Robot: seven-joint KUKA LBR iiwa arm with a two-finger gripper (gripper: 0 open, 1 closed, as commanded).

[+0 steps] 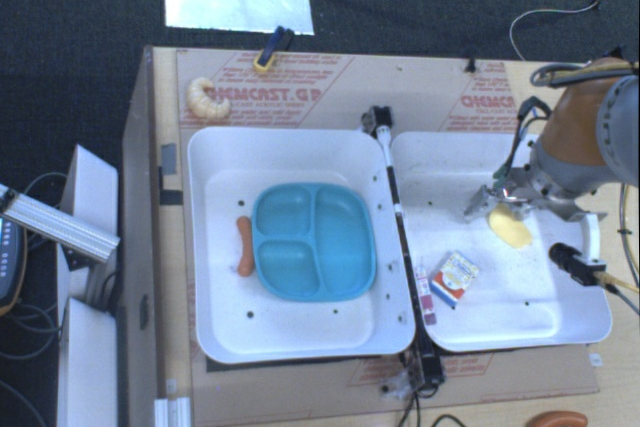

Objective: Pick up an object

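On the cardboard-topped table [330, 95], the right shallow white plastic bin [580, 315] holds the grey arm's claw [503, 203] at about two o'clock of its floor. A pale yellow rounded lump [510, 229] lies just beside the claw toward five o'clock, long axis running ten to four. Whether the claw is apart or together I cannot tell; a small red-and-white carton [453, 277] sits toward seven o'clock.
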